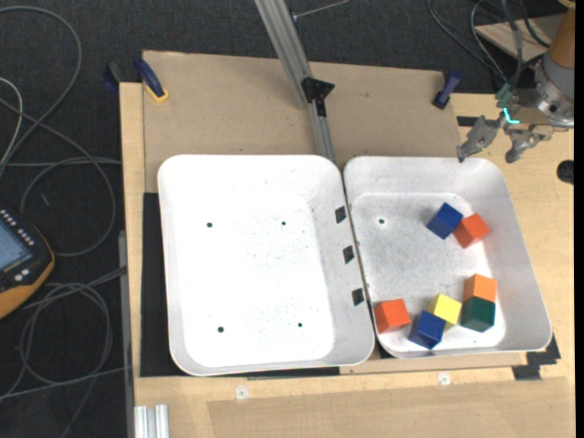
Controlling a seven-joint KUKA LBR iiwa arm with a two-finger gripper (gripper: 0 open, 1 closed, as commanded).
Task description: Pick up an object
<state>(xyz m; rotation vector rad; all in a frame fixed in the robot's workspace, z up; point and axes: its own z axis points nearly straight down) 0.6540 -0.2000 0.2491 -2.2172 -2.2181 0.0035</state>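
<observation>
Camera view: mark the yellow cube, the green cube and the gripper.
yellow cube (pixel 446 308), camera view, on its top face.
green cube (pixel 477 314), camera view, on its front face.
gripper (pixel 490 145), camera view, midway between its spread fingertips, over the right bin's far rim.

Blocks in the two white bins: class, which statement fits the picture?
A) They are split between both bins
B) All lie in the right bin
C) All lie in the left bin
B: every block, such as the blue block and yellow block, lies within the right bin.
</observation>
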